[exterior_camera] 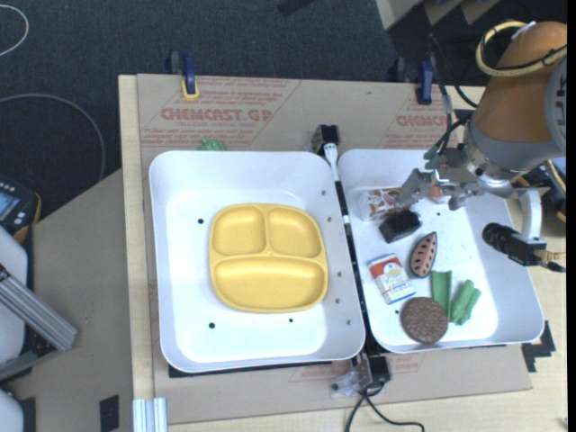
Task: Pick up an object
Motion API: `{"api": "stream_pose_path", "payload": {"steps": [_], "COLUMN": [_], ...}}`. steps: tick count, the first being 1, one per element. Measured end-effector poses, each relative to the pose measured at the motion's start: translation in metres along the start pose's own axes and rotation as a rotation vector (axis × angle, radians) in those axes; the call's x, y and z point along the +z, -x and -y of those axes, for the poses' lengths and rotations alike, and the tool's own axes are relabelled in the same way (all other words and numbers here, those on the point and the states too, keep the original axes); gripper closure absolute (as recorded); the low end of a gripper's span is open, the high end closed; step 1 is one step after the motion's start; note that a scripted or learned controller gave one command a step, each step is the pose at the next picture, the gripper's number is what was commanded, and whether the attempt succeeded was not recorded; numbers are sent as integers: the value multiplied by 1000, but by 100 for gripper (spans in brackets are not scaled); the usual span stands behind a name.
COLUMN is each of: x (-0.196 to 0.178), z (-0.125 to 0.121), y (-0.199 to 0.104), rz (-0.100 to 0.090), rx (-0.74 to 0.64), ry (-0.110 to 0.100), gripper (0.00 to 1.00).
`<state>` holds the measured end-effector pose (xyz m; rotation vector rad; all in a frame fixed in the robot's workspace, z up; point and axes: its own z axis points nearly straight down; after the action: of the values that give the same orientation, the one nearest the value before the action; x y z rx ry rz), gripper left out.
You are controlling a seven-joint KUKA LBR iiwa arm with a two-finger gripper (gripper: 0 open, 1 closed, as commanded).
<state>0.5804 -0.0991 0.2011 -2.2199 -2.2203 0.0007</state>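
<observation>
You will find the loose objects in the right bin [531,327], a shallow white tray with rounded corners. A flat black block [399,226] lies near its upper left, just beside a crinkled red-and-white packet [382,202]. Below these sit a small red-and-white carton [392,277], an oval slice with a red face and dark rind [423,255], two green pod-shaped pieces [454,297] and a round brown patty [424,319] with a rough surface. The tool [436,185] hangs over the upper part of this bin, just above and to the right of the black block; you cannot tell from this view whether it is released or clenched, and nothing is seen between its tips. The left bin [171,241] holds a glossy yellow plate [268,257], a rounded rectangle moulded into three compartments. Both bins rest on a bench [135,241] faced with printed brown board.
</observation>
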Motion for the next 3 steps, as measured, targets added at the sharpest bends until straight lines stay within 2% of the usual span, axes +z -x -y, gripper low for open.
{"api": "stream_pose_path", "payload": {"steps": [1,2,3], "x": [121,105,10], "z": [-3,-5,-4], "y": [1,2,-109], "rz": [-1,2,-3], "rx": [2,2,-12], "ry": [-3,5,12], "gripper": [0,100,100]}}
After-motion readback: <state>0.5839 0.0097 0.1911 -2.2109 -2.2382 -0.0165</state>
